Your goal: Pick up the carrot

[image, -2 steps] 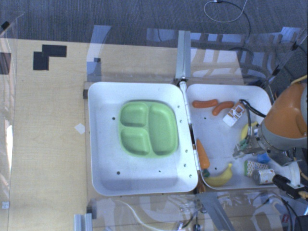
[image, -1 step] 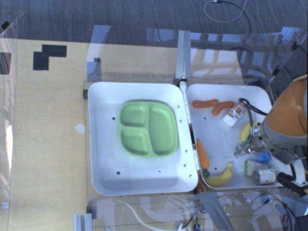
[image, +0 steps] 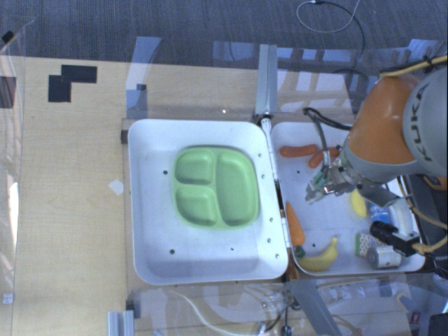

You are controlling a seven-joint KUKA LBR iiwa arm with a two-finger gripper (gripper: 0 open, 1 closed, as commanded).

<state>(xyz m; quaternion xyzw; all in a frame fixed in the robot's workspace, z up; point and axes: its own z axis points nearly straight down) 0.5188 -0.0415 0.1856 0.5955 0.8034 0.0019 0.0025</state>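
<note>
The carrot [image: 295,225] is a slim orange piece lying along the left wall of the right bin [image: 329,215], pointing up and down the view. My gripper [image: 316,188] hangs over the middle of that bin, up and to the right of the carrot and apart from it. Nothing shows between its tips. The grey arm with its orange band [image: 378,128] covers the bin's right part.
A red sausage [image: 299,150] lies near the right bin's top. A banana [image: 320,256] lies at its bottom, just below the carrot. A yellow item [image: 358,204] and a small can [image: 381,256] sit at the right. The left bin [image: 150,187] holds a green divided plate [image: 214,186].
</note>
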